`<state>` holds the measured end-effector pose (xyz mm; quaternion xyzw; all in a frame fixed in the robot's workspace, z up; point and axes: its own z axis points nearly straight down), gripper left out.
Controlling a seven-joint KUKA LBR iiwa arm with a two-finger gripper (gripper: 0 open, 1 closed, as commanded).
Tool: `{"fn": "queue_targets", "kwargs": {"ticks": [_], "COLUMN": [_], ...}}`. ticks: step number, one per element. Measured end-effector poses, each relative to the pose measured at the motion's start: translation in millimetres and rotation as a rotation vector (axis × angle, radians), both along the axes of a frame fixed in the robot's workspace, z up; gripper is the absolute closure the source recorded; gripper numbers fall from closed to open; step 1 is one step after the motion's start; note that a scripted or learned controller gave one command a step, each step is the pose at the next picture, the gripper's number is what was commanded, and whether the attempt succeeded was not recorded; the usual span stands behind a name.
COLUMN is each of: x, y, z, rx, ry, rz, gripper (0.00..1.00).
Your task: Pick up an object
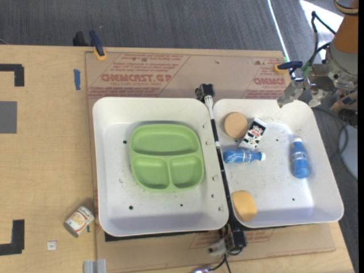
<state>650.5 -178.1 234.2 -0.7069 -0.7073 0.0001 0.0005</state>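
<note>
The picture is bright and clear all over. Soft, even light comes from above, so shadows are small and faint.

The gripper (pixel 296 90) sits at the top right. Just above it, a strong patch of sunlight hits the grey floor (pixel 170 10), and a thin bright line of light runs up and left from there.

Below and left of the gripper, the white bins (pixel 108 152) glow but do not glare. The green tray (pixel 166 156) has a little shine. Small things below the gripper look a bit fuzzy. The arm near the right edge looks slightly blurred.
</note>
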Motion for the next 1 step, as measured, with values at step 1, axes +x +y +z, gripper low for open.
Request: {"fn": "queue_targets", "kwargs": {"ticks": [1], "x": [15.2], "y": [52.9], "z": [-127.5], "rx": [0.001], "ry": [0.003], "rz": [0.003], "gripper": [0.0]}}
